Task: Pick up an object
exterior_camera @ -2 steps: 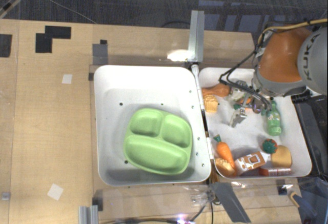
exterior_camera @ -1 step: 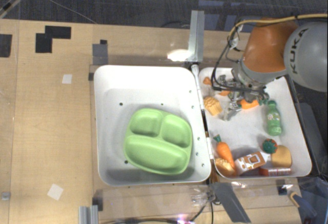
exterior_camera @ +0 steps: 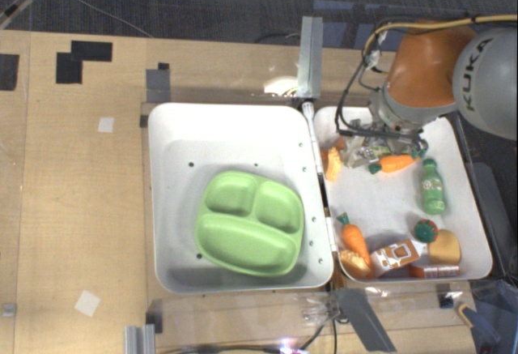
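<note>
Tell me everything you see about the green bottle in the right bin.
The green bottle is small and looks like translucent green plastic, with a white cap at its far end and a pale label around its middle. It lies on its side on the right bin floor, near the right wall, lengthwise along that wall. Nothing appears to touch it: the carrot near the hand lies just to its left, and a red, green-topped toy sits below it.

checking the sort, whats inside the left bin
The left bin holds one green divided plate, lying tilted toward the bin's near right corner. Whatever sits under the plate is covered, so that cannot be told.
</note>
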Controlling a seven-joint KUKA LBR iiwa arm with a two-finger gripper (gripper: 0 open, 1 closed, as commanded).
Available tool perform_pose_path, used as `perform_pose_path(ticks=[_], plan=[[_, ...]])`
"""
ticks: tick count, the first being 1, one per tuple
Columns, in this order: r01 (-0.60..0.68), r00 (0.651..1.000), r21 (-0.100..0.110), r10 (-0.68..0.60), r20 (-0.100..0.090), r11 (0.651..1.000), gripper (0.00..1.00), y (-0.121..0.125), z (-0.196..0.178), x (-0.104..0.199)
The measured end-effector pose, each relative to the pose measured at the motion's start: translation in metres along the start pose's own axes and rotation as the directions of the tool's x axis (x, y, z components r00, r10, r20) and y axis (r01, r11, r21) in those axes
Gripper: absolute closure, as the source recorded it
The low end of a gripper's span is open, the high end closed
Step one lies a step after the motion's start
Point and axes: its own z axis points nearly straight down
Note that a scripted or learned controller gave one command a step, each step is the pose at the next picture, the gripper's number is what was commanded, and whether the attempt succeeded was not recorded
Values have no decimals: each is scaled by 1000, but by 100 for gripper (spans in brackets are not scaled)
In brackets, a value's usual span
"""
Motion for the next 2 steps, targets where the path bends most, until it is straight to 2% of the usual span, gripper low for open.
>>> perform_pose_path(ticks=[1,2], plan=[[-17,1000,1,17,-3,1000,100,-6,-156,-28],[253,967,-6,-253,-15,967,100,-74,-190,5]])
